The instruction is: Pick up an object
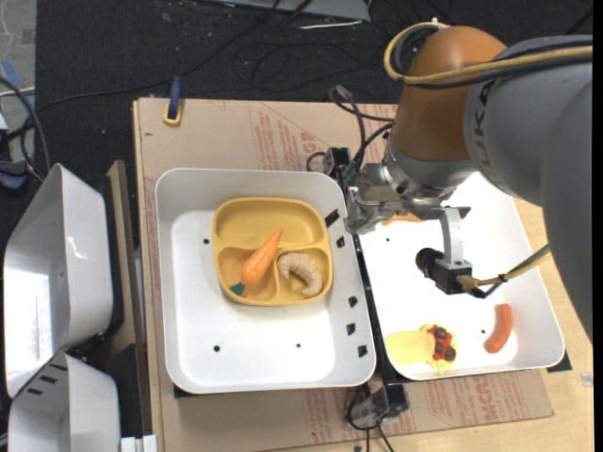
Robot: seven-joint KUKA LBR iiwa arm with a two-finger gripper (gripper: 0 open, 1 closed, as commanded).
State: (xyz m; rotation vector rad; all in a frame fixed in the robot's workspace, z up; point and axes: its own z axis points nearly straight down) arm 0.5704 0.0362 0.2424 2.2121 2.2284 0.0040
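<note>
The claw [373, 213] is held low over the right bin's [396, 290] upper-left corner, probably to grab; its opening cannot be told.

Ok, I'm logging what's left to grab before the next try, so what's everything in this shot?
left bin: one, white, left on the board
right bin: one, white, beside it
plate: one, yellow, divided, in the left bin
carrot: one, orange, on the plate
curled piece: one, pale tan, on the plate right of the carrot
sausage: one, orange-red, right bin, near right corner
flat piece: one, pale yellow with dark red bits, right bin, near edge
clamp: one, blue and yellow, board's far left edge
arm: one, grey with orange band, over the right bin
gripper: one, above the bins' shared edge
</note>
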